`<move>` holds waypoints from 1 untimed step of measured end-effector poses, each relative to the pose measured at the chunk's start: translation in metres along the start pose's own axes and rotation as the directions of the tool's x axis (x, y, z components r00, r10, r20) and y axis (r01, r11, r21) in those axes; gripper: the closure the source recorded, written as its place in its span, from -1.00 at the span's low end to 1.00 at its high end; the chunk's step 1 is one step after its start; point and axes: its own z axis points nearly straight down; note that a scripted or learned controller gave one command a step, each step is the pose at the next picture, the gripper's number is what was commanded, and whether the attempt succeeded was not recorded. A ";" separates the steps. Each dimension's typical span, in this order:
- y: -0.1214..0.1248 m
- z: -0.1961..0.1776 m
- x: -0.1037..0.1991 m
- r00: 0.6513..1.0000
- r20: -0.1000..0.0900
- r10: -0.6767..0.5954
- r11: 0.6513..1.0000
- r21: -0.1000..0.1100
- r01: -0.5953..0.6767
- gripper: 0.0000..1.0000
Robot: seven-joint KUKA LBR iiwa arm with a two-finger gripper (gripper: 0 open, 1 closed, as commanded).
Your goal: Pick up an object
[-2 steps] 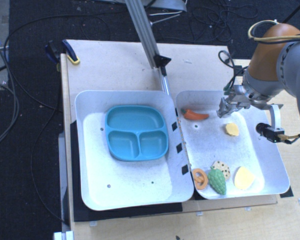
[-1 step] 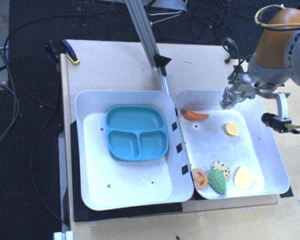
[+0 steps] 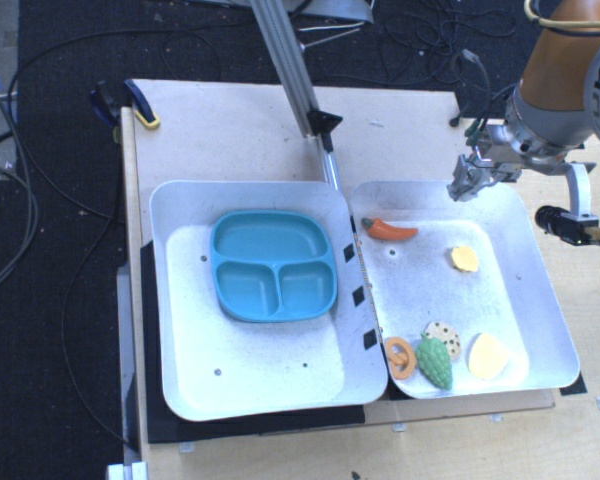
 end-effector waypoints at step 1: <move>0.002 -0.052 0.000 1.000 0.001 0.000 1.000 -0.001 0.000 1.00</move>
